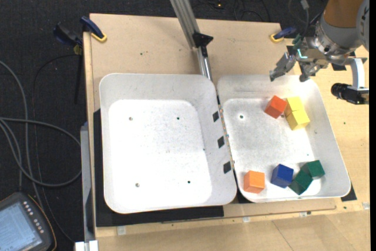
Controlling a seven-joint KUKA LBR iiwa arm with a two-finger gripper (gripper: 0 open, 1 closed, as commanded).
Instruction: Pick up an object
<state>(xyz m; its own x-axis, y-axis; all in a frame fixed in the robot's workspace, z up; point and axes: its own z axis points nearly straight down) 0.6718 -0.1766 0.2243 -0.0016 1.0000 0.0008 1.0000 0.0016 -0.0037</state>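
My gripper (pixel 292 70) hangs above the far edge of the right bin (pixel 331 144), open, with nothing between its fingers. Just below it in the bin lie an orange block (pixel 275 107) and a yellow block (pixel 296 113) side by side. Along the bin's near edge sit a second orange block (pixel 254 181), a blue block (pixel 282 176) and two green blocks (pixel 308 176) touching each other.
The left bin (pixel 155 141) stands beside the right one. A metal pole (pixel 179 0) slants from the top of the view down to the gap between the bins. Clamps (pixel 94 29) sit at the bench's far corners.
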